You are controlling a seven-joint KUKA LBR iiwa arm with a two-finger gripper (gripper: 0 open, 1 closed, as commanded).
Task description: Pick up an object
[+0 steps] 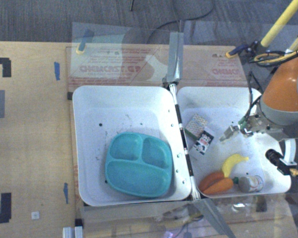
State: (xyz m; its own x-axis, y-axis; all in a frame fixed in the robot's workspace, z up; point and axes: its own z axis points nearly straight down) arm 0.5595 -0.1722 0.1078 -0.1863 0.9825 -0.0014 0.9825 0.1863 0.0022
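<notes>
Reaching in from the right over the right bin (216, 94), gripper (229, 132) low above bare floor, nothing between its fingers; whether spread or closed, cannot tell. Just below: banana (234, 163), long axis slanting, stem end up-right, other end down-left toward carrot (217, 183). Carrot lying nearly level along the near wall, tip pointing left. Right of carrot, a small jar (252, 183) on its side. Left of gripper, two small cards (200, 133). Left bin (89, 108): teal tray (138, 165).

Wooden bench (30, 148) with blue tape marks (56, 71); grey carpet (64, 6) beyond.
</notes>
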